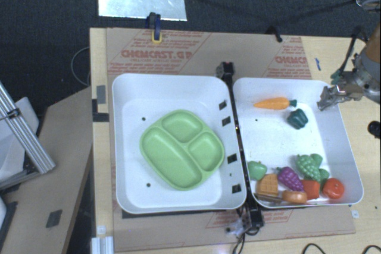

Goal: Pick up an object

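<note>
Cardboard-topped bench (178, 47) on dark carpet (47, 3); toy carrot (274, 103) lay sideways left of the gripper (331, 96), whose grip I couldn't tell.

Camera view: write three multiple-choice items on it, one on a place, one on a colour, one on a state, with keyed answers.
1. Where does the carrot lie?
A. on the plate
B. in the right bin
C. on the floor

2. What colour is the divided plate?
A. green
B. red
C. blue

3. What lies in the plate's compartments?
A. grapes
B. a tomato
C. nothing

Answers:
1 B: the carrot lies near the far wall of the right bin.
2 A: the plate in the left bin is pale green.
3 C: all three compartments are bare.
</note>
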You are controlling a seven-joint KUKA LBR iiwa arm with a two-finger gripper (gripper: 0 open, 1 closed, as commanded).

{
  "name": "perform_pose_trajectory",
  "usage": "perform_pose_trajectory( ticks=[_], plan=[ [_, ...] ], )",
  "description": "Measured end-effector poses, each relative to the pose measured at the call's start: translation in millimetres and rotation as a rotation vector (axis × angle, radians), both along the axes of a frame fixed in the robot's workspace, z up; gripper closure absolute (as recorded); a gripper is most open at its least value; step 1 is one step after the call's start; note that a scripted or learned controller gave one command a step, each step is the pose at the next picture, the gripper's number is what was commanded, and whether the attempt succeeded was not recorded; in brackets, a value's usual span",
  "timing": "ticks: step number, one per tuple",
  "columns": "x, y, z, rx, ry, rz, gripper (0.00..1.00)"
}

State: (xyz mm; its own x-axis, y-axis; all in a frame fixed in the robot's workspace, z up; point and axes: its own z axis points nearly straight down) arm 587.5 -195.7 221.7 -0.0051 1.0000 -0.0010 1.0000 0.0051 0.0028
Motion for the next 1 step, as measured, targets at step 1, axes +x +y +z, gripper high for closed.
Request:
perform_pose_trajectory(
  ticks=[1],
  plan=[
    [0.9,0.0,3.1,0.0,0.0,0.0,1.0]
  ],
)
